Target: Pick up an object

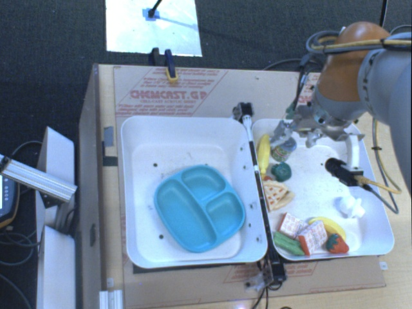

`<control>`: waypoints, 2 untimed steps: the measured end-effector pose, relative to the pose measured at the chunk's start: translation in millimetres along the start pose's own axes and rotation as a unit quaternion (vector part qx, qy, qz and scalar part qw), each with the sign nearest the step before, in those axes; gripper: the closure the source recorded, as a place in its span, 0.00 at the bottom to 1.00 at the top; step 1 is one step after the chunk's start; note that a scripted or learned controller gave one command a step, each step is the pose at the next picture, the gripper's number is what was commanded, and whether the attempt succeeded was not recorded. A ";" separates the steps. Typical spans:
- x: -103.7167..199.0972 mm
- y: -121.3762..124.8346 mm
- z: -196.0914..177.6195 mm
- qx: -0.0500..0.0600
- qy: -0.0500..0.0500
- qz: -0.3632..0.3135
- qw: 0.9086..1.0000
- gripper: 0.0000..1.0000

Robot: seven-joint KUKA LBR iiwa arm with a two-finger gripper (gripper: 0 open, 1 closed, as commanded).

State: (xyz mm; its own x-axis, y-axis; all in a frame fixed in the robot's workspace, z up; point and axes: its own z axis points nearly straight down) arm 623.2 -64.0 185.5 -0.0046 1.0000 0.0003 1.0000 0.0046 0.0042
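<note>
gripper (291, 136) low over the small can (283, 149) in the right bin (373, 237), can't tell its state; centre on can, clear the banana (263, 153).

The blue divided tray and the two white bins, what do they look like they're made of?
Blue divided tray: likely molded plastic, smooth, slightly glossy, with rounded compartment edges and even colour. Left bin and right bin: probably thin formed plastic, matte white, with rolled rims and scuffed, speckled floors.

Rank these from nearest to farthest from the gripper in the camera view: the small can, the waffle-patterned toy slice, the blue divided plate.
1. Small can, right beside the gripper, right bin.
2. Waffle-patterned toy slice, lower down in the same bin.
3. Blue divided plate, left bin.
</note>
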 end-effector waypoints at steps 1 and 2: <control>24.4 46.0 -4.7 0.001 0.000 0.000 1.000 0.00; 35.7 46.0 0.5 0.001 0.000 0.000 1.000 0.00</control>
State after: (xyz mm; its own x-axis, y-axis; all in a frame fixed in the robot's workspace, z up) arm 669.1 -28.1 185.2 -0.0048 1.0000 -0.0007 1.0000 0.0048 0.0030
